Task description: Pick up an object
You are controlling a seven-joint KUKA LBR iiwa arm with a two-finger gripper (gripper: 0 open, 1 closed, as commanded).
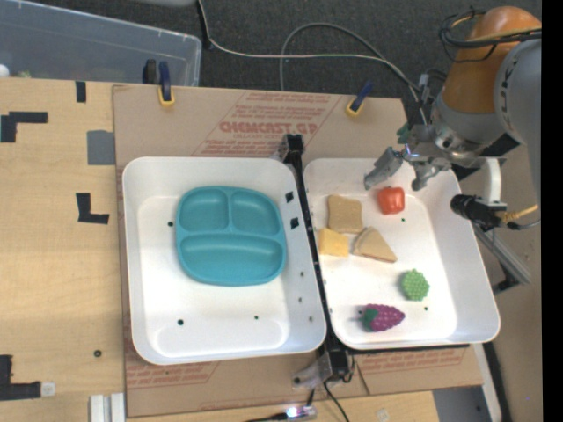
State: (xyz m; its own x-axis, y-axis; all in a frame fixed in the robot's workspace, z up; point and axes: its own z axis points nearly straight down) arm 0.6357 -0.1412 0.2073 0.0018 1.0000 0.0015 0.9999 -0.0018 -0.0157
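A light wooden bench spans the frame, with black tape marks along its left side. A brown cardboard sheet (printed with red lettering) lies on it at the centre, held at its upper edge by a yellow clamp and a second yellow clamp. Two shallow white bins rest side by side on the cardboard, touching along their inner walls: the left bin at centre-left, the right bin at centre-right. A clear plastic tub sits at the upper left.
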